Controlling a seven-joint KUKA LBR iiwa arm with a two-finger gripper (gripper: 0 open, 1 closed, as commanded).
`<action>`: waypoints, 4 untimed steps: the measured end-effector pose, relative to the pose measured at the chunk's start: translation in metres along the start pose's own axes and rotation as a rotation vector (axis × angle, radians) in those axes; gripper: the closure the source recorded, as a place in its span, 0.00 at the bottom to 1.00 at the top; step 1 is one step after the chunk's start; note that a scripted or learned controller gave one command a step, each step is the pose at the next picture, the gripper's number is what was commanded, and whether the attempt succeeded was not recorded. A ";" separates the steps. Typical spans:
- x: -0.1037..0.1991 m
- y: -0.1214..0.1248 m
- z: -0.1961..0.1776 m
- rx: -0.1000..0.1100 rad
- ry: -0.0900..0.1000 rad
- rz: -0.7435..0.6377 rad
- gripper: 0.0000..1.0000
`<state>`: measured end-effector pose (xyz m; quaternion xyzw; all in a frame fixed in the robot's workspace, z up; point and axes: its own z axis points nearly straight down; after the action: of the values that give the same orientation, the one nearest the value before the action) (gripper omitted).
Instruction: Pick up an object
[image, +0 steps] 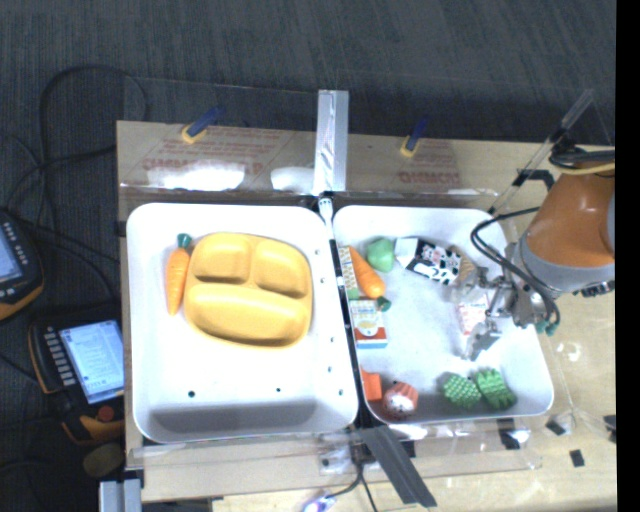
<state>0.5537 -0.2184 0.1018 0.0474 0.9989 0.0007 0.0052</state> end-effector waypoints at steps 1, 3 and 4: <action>-0.009 -0.001 0.012 0.002 -0.003 0.086 0.00; 0.063 -0.011 0.010 0.006 -0.007 0.213 0.00; 0.067 -0.011 0.005 0.002 0.007 -0.226 0.00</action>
<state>0.4857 -0.2226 0.0957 -0.0654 0.9979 -0.0009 0.0017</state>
